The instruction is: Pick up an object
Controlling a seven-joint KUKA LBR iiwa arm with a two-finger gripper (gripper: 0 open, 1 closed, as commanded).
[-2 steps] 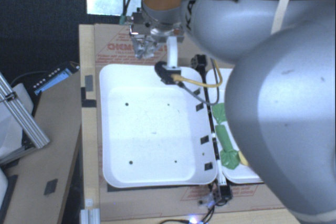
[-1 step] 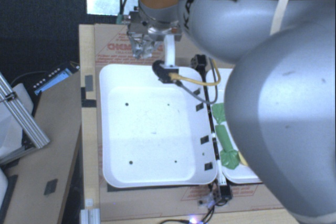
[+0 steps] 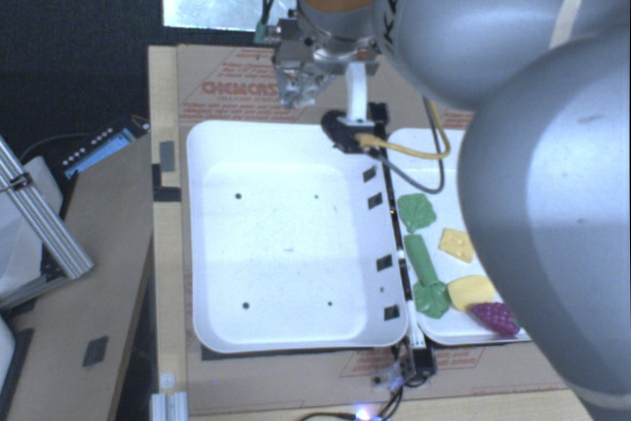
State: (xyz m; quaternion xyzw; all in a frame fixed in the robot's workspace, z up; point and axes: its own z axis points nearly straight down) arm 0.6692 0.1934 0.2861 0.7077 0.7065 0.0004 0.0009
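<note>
Faintly, red "CHEMCRS…" print on cardboard (image 3: 237, 86) behind left bin (image 3: 202, 212); fingers' (image 3: 301, 92) state unclear.

Toy foods (image 3: 434, 261) in right bin (image 3: 444, 328)

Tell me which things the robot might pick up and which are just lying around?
For the job:
gripper, above the bench behind the bins
green toy
yellow wedge
yellow lump
purple grapes
right bin, holding those toys

Just lying about:
left bin
cardboard sheet
metal rail
</note>
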